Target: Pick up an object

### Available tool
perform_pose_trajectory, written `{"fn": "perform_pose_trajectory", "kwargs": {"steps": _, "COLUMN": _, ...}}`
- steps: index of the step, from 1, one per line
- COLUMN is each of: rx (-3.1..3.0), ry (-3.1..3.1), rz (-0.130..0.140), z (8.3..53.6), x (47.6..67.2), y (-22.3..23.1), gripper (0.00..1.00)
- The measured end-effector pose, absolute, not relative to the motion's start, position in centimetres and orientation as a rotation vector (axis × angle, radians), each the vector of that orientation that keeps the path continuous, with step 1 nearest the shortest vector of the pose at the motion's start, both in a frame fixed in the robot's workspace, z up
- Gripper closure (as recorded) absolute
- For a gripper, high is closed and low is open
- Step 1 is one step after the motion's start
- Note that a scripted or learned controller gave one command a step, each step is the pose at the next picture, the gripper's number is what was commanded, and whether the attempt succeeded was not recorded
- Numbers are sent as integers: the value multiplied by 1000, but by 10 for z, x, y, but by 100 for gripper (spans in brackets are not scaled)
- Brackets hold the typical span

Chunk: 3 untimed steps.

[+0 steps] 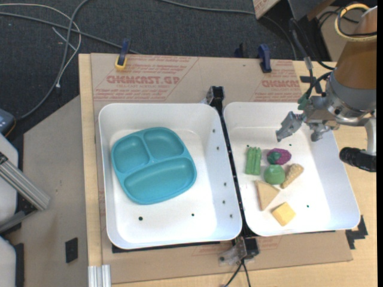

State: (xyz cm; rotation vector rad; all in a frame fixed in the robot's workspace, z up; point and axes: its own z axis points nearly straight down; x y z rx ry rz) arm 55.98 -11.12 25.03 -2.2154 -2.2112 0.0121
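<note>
Cardboard covers the desk [179, 79]; above the purple toy [279, 156] in the right bin [335, 214], the pincer [302, 130] hangs spread apart, holding nothing.

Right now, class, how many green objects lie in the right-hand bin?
2. The ridged green piece lies at the left of the cluster; the rounded green one sits just right of it, below the purple object. None looks hidden.

Bright, even overhead light; white bins [114, 178] near overexposed; soft short shadows; slight overall softness.
</note>
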Motion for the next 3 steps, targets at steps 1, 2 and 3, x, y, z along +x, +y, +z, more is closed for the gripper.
{"fn": "perform_pose_trajectory", "kwargs": {"steps": 1, "rx": -2220, "ry": -2221, "rz": 0, "z": 257, "x": 562, "y": -111, "gripper": 0}}
{"fn": "perform_pose_trajectory", "kwargs": {"steps": 2, "rx": -2216, "ry": -2216, "rz": 6, "z": 194, "x": 563, "y": -107, "gripper": 0}}
{"fn": "perform_pose_trajectory", "kwargs": {"steps": 3, "rx": -2217, "ry": -2216, "rz": 6, "z": 149, "x": 556, "y": -103, "gripper": 0}}
